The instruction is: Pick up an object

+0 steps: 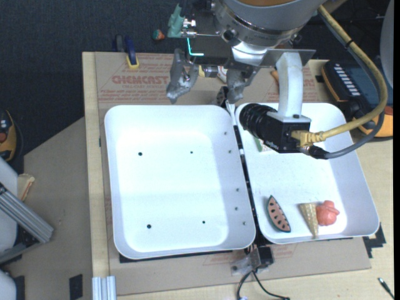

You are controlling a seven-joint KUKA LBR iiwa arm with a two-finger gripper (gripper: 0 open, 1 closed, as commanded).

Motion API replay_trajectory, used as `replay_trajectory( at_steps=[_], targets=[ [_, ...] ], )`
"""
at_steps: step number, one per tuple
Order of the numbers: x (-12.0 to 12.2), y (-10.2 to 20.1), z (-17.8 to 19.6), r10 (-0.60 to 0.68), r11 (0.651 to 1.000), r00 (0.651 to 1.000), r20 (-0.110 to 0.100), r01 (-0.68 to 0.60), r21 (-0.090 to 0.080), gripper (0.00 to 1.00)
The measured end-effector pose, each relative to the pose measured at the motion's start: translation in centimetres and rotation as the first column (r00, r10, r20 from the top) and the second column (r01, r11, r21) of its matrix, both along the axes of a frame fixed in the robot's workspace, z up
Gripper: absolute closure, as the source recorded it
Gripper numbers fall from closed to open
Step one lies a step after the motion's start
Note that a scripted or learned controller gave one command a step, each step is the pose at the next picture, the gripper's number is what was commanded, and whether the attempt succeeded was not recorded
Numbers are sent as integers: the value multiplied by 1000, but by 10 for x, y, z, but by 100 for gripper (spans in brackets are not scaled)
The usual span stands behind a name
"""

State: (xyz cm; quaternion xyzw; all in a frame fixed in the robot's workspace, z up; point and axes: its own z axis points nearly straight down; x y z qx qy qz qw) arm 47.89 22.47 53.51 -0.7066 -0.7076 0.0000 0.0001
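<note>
From my feed I see a cardboard-topped bench point(94, 167) running from 12 down to 6 o'clock, dark carpet point(56, 17) filling 9 through 11 o'clock, and an aluminium rail point(25, 217) at 8 o'clock, evenly lit.

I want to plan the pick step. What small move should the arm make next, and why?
Probably carry the end effector toward the near corner of the right bin. It hangs open above the bins' far rims with nothing between its fingers, while the watermelon slice and ice-cream cone lie there.
</note>
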Motion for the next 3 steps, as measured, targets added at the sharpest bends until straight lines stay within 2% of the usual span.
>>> replay_trajectory(
  at_steps=[1,2,3],
  targets=[
    [0,1,11,2,1000,1000,4,-2,2,100],
    [0,1,10,2,1000,1000,3,-2,1,0],
    [0,2,21,3,1000,1000,7,-3,3,100]
  ],
)
